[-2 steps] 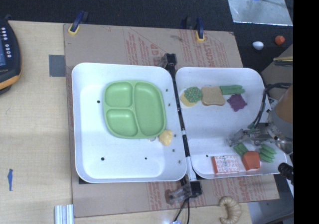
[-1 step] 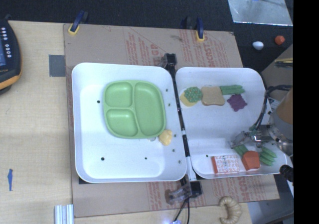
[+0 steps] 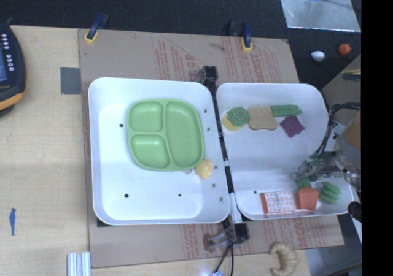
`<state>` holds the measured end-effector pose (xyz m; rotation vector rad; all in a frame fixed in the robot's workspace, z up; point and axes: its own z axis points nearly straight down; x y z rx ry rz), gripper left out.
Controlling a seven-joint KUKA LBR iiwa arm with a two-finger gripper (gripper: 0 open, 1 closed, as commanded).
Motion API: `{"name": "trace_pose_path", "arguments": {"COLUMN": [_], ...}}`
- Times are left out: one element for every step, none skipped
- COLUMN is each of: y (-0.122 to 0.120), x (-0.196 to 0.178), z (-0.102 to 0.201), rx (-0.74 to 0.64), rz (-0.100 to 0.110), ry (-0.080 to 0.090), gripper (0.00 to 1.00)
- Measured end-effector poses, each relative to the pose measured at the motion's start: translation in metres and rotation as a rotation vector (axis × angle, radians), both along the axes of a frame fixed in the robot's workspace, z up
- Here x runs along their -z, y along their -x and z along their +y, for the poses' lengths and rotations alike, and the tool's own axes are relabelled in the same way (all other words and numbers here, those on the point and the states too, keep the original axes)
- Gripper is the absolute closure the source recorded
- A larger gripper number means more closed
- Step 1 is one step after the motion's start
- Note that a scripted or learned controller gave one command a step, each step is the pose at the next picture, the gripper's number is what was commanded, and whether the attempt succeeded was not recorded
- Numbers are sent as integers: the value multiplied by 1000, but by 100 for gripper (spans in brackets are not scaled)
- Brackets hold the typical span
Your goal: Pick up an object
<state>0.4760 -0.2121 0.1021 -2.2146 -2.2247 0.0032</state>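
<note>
On the surface sit two shallow white bins side by side on a sheet of printed cardboard. The left bin holds a light green divided plate with three compartments, lying flat in the bin's upper half, and a small pale yellow piece touching the plate's lower right corner. The right bin carries the loose things that could be picked up. Along its far side runs a row: a round piece, green and bumpy over a yellow base, then a tan slice shaped like bread just beside it, a flat green strip behind, and a small purple piece near the strip's right end. In the near right corner lie a flat white packet with orange-red print, an orange-red block touching the packet's right end, and a ribbed green piece just beside the block. The pincer is low over that near right corner, just above the orange-red block and the ribbed green piece, with cables looping up behind it; it is too blurred against the clutter to tell how its opening stands or whether anything is in it. A curled tan object lies on the cardboard below the right bin.
</note>
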Motion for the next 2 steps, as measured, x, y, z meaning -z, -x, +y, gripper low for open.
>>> {"name": "trace_pose_path", "arguments": {"y": [-25, -66], "x": [-20, -93], "z": [79, 172], "rx": [-5, -6], "rz": [-2, -7], "ry": [0, -1], "gripper": [100, 100]}}
